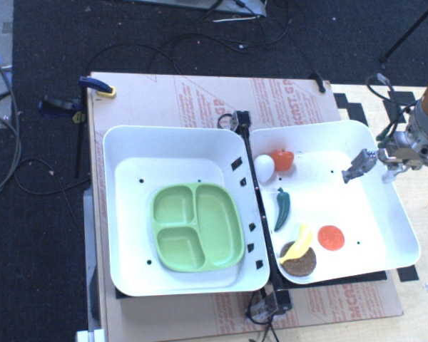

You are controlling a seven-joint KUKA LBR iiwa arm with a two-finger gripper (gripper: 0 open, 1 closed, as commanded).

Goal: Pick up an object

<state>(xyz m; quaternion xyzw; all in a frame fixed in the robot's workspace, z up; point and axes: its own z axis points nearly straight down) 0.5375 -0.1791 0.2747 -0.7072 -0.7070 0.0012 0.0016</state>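
Arm [419,123] poking in from the right, low over the right bin [392,205]. Gripper [362,164] reaching left, just inside the bin's right wall. Cannot tell how tight. Nothing in its grip. Well apart from the food: egg [264,167] touching tomato [282,160] at the back, green pepper [282,209] below, banana [297,242] on brown cookie [300,262], red disc [331,237] beside. Green tray [197,227] in left bin [128,191].

bins [121,212]: 2 | green tray [197,227]: 1 | egg [264,167]: 1 | tomato [282,160]: 1 | green pepper [282,209]: 1 | banana [298,242]: 1 | orange disc [331,237]: 1 | brown round piece [301,263]: 1
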